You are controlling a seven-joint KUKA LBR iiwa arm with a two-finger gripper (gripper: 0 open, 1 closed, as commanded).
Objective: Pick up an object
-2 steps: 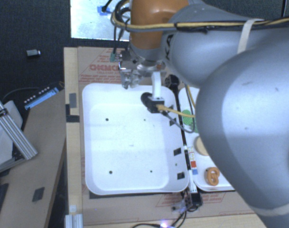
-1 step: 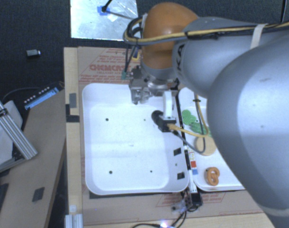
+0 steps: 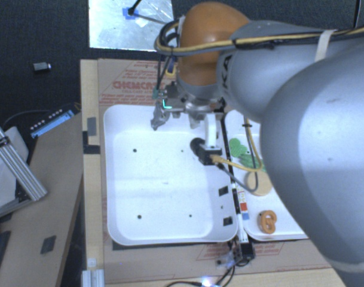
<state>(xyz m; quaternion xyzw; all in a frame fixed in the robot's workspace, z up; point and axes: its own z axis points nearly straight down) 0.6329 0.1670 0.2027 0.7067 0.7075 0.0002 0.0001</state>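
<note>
Two white bins on the surface, entered as follows. Left bin (image 3: pixel 164 220): we see bare floor, no objects. Right bin (image 3: pixel 283 235), largely covered by the arm: a green object (image 3: pixel 240 151) at about 12 o'clock of its visible part, a tan disc (image 3: pixel 262 184) just below it, an orange pretzel-shaped object (image 3: pixel 267 221) toward 6 o'clock. End effector (image 3: pixel 159 119): poised at the left bin's 12 o'clock rim; whether it is released or clenched we cannot tell, and nothing appears in it. Task status, in our judgement: pick not yet made; candidates lie in the right bin.
</note>
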